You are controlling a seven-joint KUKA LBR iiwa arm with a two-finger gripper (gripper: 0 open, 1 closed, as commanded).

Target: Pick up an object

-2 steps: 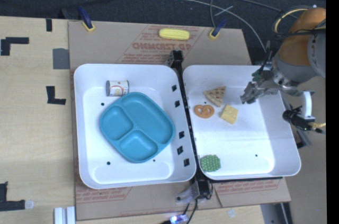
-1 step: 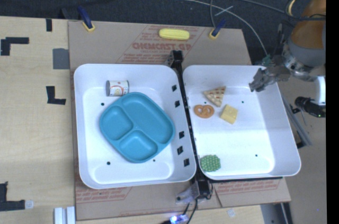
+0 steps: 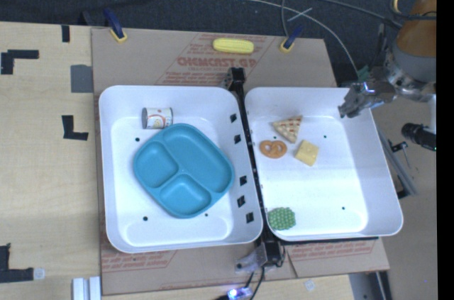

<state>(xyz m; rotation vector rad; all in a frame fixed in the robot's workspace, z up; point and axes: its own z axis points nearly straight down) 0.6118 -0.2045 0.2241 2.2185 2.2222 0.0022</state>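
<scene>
Above the right white bin's (image 3: 369,171) far right corner, the two-finger gripper (image 3: 352,105) hovers in approach, finger state indiscernible. Nearest candidate: yellow cheese-like block (image 3: 307,152); next, descend leftward.

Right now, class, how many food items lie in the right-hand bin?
4: a waffle wedge toward the back, a pretzel just below it, a cheese cube beside that, and a green broccoli piece at the front-left corner.

1. One camera sits up high over the bench (image 3: 42,150).
2. It looks down at a slant, from fairly far.
3. Both bins fit in: left bin (image 3: 113,171), right bin (image 3: 376,199).
</scene>
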